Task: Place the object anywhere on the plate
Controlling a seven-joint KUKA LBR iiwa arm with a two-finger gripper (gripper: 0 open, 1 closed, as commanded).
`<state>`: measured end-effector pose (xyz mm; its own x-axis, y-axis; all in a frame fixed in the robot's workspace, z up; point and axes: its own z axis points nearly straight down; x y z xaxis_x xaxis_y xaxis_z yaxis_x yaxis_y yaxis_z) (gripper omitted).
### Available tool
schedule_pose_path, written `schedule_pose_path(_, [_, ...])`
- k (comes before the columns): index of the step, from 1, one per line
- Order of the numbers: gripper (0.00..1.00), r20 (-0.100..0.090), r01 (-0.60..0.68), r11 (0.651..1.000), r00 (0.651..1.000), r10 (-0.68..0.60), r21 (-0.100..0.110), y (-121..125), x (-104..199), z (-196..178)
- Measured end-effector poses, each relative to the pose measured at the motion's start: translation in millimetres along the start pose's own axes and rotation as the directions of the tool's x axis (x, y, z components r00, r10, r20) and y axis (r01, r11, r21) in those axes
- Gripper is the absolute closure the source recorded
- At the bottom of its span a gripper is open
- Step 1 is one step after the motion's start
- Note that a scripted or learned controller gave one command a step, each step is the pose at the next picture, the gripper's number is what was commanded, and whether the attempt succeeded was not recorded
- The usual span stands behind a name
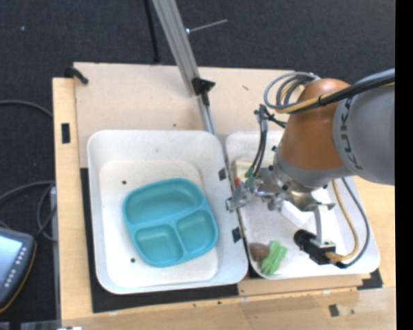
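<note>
A turquoise three-compartment plate (170, 221) sits in a white left bin (107, 267), speckled with small dark marks, on a pale tan tabletop (138, 98). In the white right bin (361, 256) lie a bright green object (274, 258) and a brown one (259, 251). The grey arm (368, 133) carries a glossy orange band (313, 133).

One camera sits high above the desk (144, 102) and looks down at a slant. It sees both white bins (103, 150) whole, from fairly far away.
</note>
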<state>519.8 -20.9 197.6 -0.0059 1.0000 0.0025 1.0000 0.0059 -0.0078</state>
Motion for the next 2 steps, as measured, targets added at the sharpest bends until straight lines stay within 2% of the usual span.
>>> schedule_pose_path(1, [0.0, 0.004, -0.009, 1.0, 1.0, 0.009, -0.008, -24.3, -25.7, -3.5])
schedule_pose_path(2, [0.0, 0.001, -0.002, 1.0, 1.0, 0.002, -0.009, -29.4, -2.2, -3.2])
